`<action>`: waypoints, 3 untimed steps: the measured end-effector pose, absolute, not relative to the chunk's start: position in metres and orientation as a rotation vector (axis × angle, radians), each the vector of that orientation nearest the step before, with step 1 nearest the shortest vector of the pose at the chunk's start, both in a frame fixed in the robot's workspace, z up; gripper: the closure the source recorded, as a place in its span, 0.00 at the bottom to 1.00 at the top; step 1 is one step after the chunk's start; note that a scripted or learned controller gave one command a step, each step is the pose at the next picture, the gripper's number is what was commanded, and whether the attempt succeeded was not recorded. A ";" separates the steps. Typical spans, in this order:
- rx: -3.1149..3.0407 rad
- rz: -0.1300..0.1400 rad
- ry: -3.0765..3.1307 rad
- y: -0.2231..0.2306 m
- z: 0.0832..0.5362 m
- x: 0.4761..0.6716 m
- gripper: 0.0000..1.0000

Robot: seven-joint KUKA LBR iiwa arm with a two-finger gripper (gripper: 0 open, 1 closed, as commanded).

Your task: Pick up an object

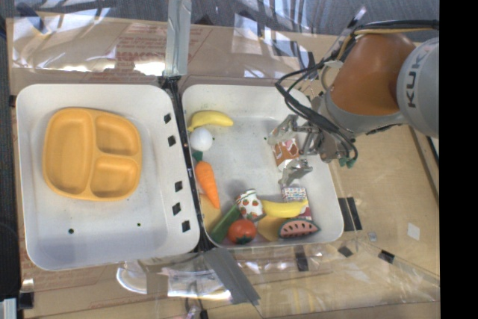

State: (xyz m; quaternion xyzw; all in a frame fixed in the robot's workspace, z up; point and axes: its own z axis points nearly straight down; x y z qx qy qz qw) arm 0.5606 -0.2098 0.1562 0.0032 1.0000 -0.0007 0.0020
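Observation:
My gripper (287,153) reaches into the right bin (328,190) from the right, over its middle right part. A small brown-red packet (284,152) sits between its two silvery fingers, which are closed against it. Further left in the same bin lie a yellow banana (210,119), a white ball (200,138) and an orange carrot (207,183). Along the front wall are a green vegetable (223,223), a red tomato (241,231), a white-and-red toy (250,204), a second banana (282,208) and a watermelon slice (296,228).
The left bin (30,220) holds an orange divided plate (91,153). A dark ridge with clips (181,160) separates the bins. The arm's orange band (370,75) and cables hang over the right bin's back right corner. Tape and plastic sheeting surround the bins.

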 end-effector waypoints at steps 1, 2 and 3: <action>0.101 0.001 3.141 -0.210 0.091 0.579 0.00; 0.094 -0.003 3.134 -0.210 0.105 0.582 1.00; 0.154 -0.007 3.124 -0.211 0.222 0.616 1.00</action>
